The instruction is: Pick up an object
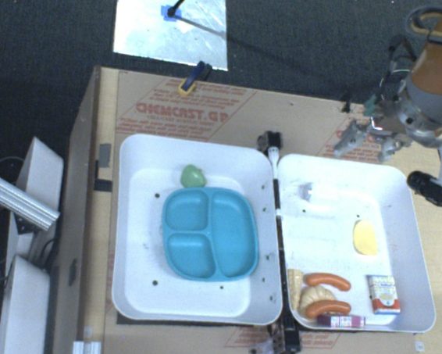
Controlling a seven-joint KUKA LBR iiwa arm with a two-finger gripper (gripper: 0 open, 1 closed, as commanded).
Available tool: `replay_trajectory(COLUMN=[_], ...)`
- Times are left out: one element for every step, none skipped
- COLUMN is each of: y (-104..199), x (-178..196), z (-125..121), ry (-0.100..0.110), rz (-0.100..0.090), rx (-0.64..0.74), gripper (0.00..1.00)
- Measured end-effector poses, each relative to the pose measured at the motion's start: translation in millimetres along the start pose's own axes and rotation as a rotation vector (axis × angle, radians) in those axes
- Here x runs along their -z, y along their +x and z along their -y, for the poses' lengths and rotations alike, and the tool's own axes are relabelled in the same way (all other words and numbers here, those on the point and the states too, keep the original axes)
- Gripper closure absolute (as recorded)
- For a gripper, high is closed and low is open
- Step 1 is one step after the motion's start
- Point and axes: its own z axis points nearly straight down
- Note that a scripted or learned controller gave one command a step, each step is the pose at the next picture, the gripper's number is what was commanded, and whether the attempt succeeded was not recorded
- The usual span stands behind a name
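My gripper (370,144) hangs over the cardboard just beyond the far rim of the right bin (419,256), with its two fingers spread and nothing between them. In that bin lie a yellow lemon-like piece (366,237), two orange-red sausages (328,282) (327,308), a pale bread piece (294,284), a small red-and-white box (383,295) and a thin dark red bar (341,321) along the near wall. The left bin (141,156) holds a blue divided plate (209,232) with a small green object (193,176) at its far edge.
Both bins rest on a cardboard sheet (204,112). A small pale item (306,191) lies near the far wall of the right bin. A black clamp (272,142) sits where the bins meet at the back. A yellow-tipped tool (192,79) lies behind the left bin.
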Motion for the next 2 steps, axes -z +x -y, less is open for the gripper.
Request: replay_trajectory(y=[-26, -4], x=[-107, -164], z=[-17, -18], ry=[0.004, 0.002], rz=[0.0, 0.0], rx=[-0.002, 0.001], gripper=[0.0, 0.0])
